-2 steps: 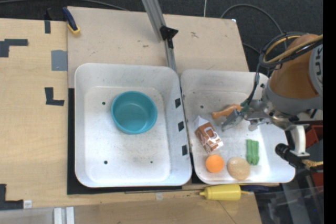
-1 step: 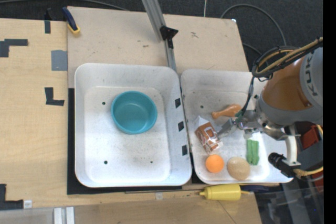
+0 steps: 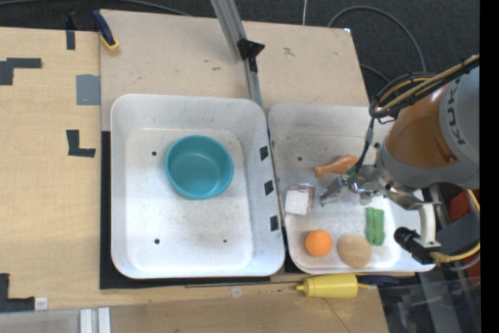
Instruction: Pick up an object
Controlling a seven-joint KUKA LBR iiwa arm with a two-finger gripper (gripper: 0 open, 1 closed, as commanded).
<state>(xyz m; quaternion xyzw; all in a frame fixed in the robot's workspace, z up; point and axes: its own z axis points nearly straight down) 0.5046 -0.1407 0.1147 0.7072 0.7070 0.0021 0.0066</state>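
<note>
My gripper (image 3: 337, 187) is low inside the right bin (image 3: 312, 125), its dark fingers pointing left from the wrist. An orange carrot-shaped piece (image 3: 335, 165) lies just above the fingers. A small white block in clear wrap (image 3: 299, 200) lies just left of them. An orange ball (image 3: 318, 243) and a tan round object (image 3: 355, 250) rest at the bin's front. A green piece (image 3: 376, 225) lies below the wrist. Nothing shows between the fingers.
The left bin (image 3: 132, 168) holds a teal bowl (image 3: 199, 166). A yellow object (image 3: 331, 286) lies on the bench in front of the right bin. A grey pole (image 3: 226, 0) slants down to the divide between the bins. Cables trail behind the right bin.
</note>
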